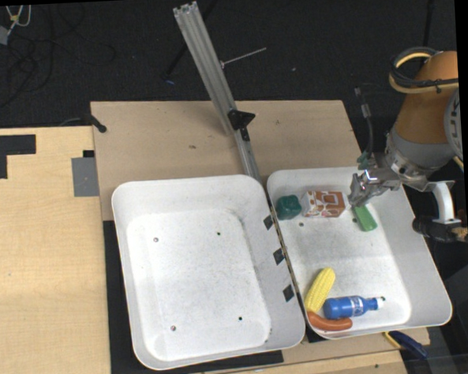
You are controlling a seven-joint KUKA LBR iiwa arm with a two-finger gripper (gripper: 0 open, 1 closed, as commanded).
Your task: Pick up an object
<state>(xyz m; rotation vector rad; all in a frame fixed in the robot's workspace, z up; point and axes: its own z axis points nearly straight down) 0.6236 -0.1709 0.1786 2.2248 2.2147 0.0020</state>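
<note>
We see the hand [363, 192] poised directly above the small green oblong block [366, 218] at the right bin's [430, 289] far side, its grip state indeterminate, and judge this block light, rigid, best gripped across its narrow width.

Matt white bins [134, 228], wood-grain bench [41, 257]

Pale wooden bench [41, 257], dark floor [91, 49]

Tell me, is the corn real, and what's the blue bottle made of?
The corn looks like a plastic toy: even yellow, smooth. The blue bottle seems glossy plastic, with a white cap end. The look alone can't confirm either.
</note>
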